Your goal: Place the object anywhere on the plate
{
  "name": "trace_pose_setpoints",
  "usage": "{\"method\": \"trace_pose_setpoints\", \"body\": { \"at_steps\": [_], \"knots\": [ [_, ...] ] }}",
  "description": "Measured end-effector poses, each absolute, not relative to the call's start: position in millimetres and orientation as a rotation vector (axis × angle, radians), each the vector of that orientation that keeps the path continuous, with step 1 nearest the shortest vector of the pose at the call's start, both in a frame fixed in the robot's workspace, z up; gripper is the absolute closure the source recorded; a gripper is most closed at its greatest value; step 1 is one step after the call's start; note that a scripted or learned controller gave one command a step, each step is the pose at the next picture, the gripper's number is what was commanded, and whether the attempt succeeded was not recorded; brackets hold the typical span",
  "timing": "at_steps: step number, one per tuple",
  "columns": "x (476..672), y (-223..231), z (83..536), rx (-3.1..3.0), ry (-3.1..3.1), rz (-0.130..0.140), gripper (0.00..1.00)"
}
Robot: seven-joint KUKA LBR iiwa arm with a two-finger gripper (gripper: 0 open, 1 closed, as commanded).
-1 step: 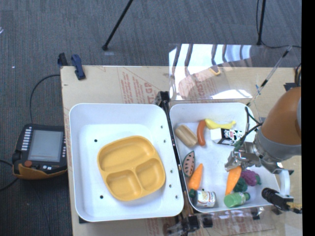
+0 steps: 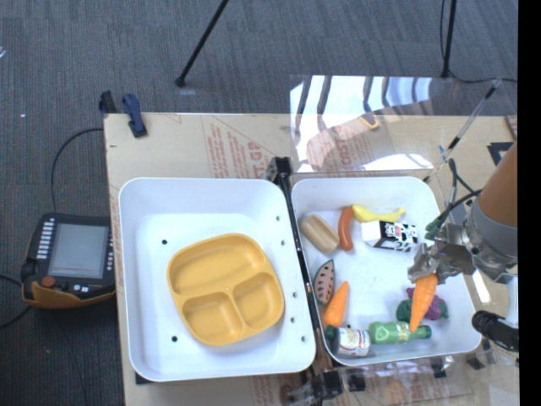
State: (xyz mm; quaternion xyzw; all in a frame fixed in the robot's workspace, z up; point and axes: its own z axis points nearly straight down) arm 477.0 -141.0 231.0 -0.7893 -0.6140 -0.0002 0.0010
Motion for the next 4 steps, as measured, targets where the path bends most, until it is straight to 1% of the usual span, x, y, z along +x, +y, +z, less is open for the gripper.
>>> {"method": "trace_pose_setpoints", "body": {
  "at_steps": [1,2,3,4],
  "knots": [
    [510.6,-144.2,253.5,-2.662,-1.657,0.007,1.00],
    [539.9,-148.6,263.0,-2.802,-1.406,0.008,1.00],
    [540.1,-147.6,263.1,-2.800,-1.411,0.009,0.00],
    [528.3,-155.5,130.2,-2.747,-1.486,0.023,0.00]
  ]
}}
